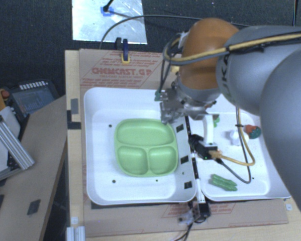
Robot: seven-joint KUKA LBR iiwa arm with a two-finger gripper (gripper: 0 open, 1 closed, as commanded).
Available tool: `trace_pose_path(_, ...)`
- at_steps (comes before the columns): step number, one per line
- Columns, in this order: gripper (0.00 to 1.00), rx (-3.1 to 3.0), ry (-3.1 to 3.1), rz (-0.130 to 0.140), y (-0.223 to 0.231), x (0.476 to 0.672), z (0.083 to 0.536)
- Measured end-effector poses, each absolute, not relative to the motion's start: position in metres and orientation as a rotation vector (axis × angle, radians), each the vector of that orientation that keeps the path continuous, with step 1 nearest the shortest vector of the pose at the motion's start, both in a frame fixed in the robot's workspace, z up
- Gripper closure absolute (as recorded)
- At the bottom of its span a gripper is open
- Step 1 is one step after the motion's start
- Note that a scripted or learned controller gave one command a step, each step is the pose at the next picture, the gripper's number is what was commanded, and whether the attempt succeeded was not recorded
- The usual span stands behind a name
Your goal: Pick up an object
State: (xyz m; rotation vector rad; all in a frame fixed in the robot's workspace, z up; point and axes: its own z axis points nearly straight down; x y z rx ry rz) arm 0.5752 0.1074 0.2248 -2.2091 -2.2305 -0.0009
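Right now my arm [261,69] fills much of the view, reaching in from the right and hanging low over the wall where the two bins meet. I think it sits there so the claw [169,112] can drop on something close by. The claw is by the top right corner of the green tray [145,148], but I cannot tell how it is set, because the wrist hides it.

The left bin [97,134] holds the tray, which lies flat with its three cups facing up. The right bin [258,179] holds smaller things. A green pod [224,182] lies near the front, its long side pointing left to right and tipped down a little to the right. A small red and green thing [252,131] sits farther back. Nothing is picked up yet, I think.
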Motion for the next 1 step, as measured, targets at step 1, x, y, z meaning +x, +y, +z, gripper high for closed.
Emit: trace_pose_path(1,0.00,-2.218,-2.225,-0.001,0.1040,0.5761,0.2256)
